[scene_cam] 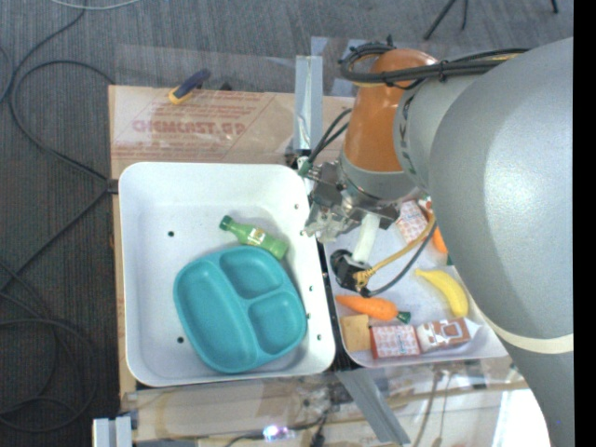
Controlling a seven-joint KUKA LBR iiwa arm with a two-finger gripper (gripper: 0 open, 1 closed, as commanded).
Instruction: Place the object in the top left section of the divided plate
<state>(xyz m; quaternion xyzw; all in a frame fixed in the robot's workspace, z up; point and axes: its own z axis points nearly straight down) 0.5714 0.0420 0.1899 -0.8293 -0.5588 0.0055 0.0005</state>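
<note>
In the right shallow white plastic bin (470, 347) lie an orange plastic carrot with a green tip (371, 307), a yellow plastic banana (447, 290) to its right, and 2 small red-and-white printed cartons (418, 339) near the front wall beside a tan block (354, 330). Farther back, a blue-and-yellow tool (189, 85) rests on the brown cardboard sheet (205, 133). White and black cables (56, 54) trail over the grey carpet at left.

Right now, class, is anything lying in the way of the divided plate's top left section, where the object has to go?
Yes. A green bottle lies in the left bin against the upper edge of the teal divided plate, at its rim. The end effector is over the divide between the bins.
</note>
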